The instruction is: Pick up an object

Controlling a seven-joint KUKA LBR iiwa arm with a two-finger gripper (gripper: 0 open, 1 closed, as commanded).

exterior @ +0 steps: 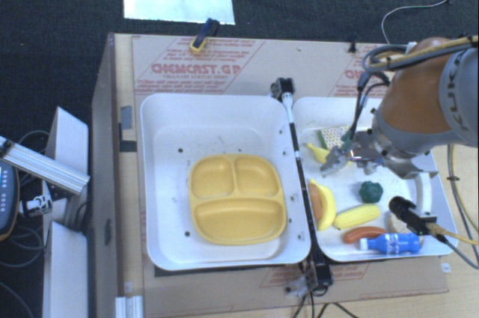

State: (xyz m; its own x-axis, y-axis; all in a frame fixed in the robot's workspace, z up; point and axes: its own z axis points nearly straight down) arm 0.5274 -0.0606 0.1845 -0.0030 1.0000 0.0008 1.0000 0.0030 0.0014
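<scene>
The claw [334, 161] hangs low in the right bin [447, 223] with nothing seen in it, open or closed I cannot tell, so no toy is picked yet; a banana [317, 153] lies just beside it.

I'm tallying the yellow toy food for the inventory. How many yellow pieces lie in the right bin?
3: a small one by the gripper, a curved one along the divider, and a longer one near the front. The arm may hide more.

Bright, even light; slightly soft.
</scene>
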